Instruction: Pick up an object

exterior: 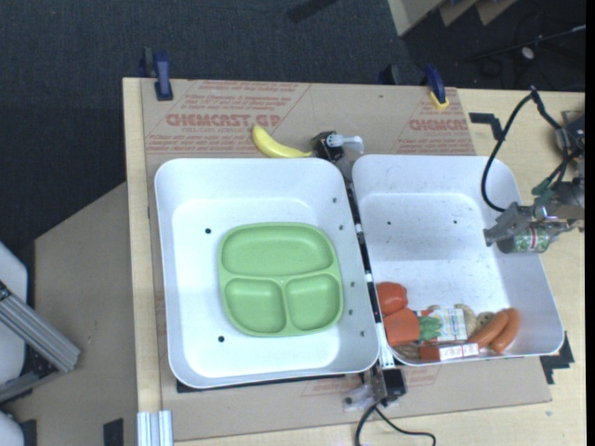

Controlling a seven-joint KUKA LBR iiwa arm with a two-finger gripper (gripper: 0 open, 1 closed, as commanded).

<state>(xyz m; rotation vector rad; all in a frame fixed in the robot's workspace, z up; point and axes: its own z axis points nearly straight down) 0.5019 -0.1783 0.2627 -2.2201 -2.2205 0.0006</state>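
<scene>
Several toy foods lie in a heap at the near end of the right bin (437, 221): a red pepper (391, 296), an orange-red block (400, 326), a small green piece (429, 325), a printed packet (454, 323) and an orange sausage (499, 331). My gripper (521, 229) is a small grey shape at the right bin's right rim, up and to the right of the heap and apart from it. A black cable (490, 170) loops above it. Nothing shows in its grasp.
The left bin (186, 249) holds a green divided plate (280, 278). A yellow banana (277, 145) and a small black-and-white part (337, 143) lie on the brown board behind the bins. Clamps hold the board's far edge.
</scene>
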